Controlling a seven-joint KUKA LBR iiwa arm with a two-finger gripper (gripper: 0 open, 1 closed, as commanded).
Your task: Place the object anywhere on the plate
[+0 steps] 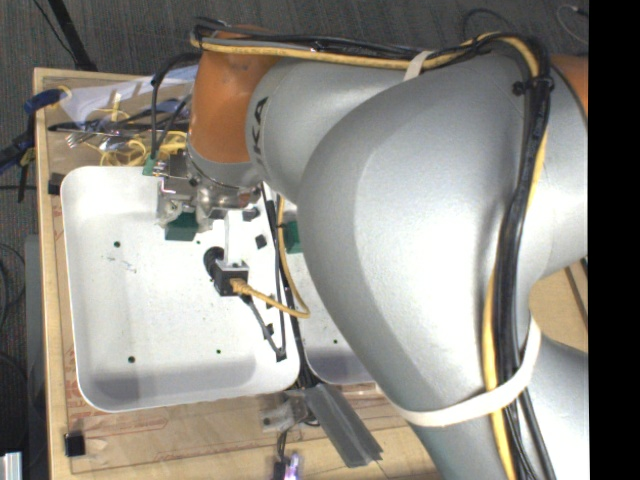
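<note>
Arm (400,218): you see its grey bulk covering most of the right bin (335,368) and reaching over the left bin (150,348).
Orange band (225,98): it sits above the left bin's far edge.
Gripper (190,203): it hangs over the left bin's far right part; you cannot tell how it stands or whether it has hold of anything.
Green piece (182,226): you see it just under the gripper, over the left bin's floor.
Cables (110,133): a tangle lies on the bench (150,438) beyond the left bin's far edge.
</note>
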